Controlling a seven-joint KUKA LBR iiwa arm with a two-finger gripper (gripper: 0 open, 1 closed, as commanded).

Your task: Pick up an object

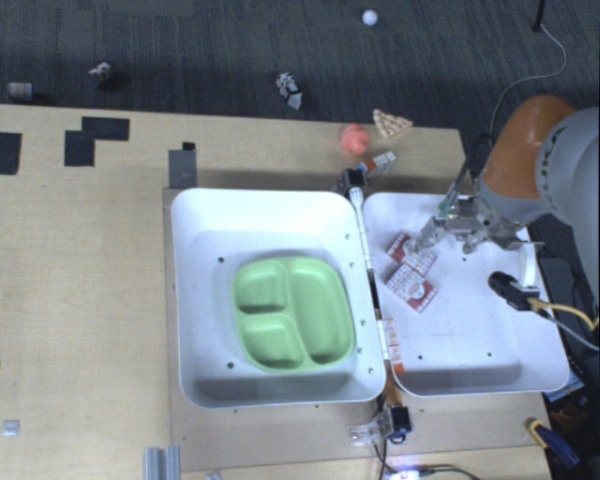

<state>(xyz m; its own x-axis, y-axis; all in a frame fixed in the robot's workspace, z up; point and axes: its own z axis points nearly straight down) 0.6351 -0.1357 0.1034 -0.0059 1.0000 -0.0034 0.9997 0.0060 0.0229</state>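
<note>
Camera view looks down at a slant on two white bins set side by side on a tan bench [84, 281]; left bin [202, 234] holds a green tray [292, 312] with three compartments, lying flat near the middle of the bin floor; right bin [469, 347] holds two small red-and-white packets; upper packet [400, 247] lies near the bin's upper left part; lower packet [412, 279] lies just below it, tilted, the two touching or nearly so.

Arm [562, 173] comes in from the right, grey with an orange band [520, 145] above the wrist; gripper [448, 230] sits low over the right bin, just right of the upper packet; whether it touches the packet is not clear; claw state cannot be told at this resolution; nothing visibly sits between the tips.

Black fitting [511, 289] with a yellow cable lies over the right bin's right side.

Off the bins, on the bench's far edge: pink ball [354, 139]; beside it a tan wedge piece [392, 123]; small orange-tipped item [375, 164] just above the gap between the bins.

Dark floor beyond the bench: white ball [369, 17] and a few small scattered bits, too small to identify.
</note>
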